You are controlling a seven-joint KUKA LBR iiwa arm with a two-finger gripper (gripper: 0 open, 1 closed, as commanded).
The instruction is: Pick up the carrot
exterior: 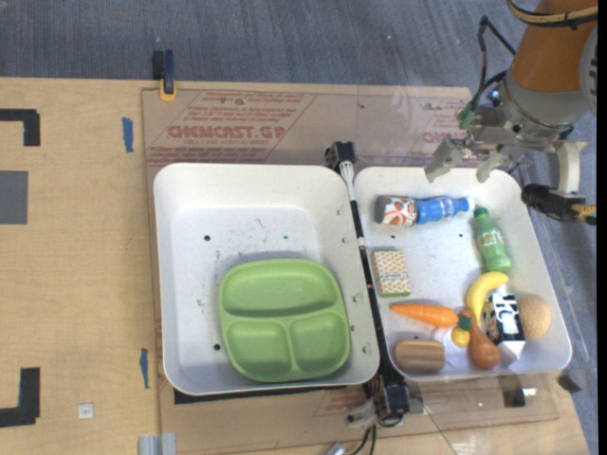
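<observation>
While the green divided plate (283, 318) sits in the left bin (180, 254), the right bin (545, 282) holds everything else. Taking the carrot (424, 314) as landmark: it lies near that bin's front, a patterned cracker block (392, 272) just behind it, a brown bread roll (419, 354) just in front, a banana (482, 290) to its right. A blue bottle (422, 209) and green bottle (490, 240) lie farther back. The gripper (468, 161) hangs well behind the carrot, over the bin's back rim, fingers spread, nothing between them.
</observation>
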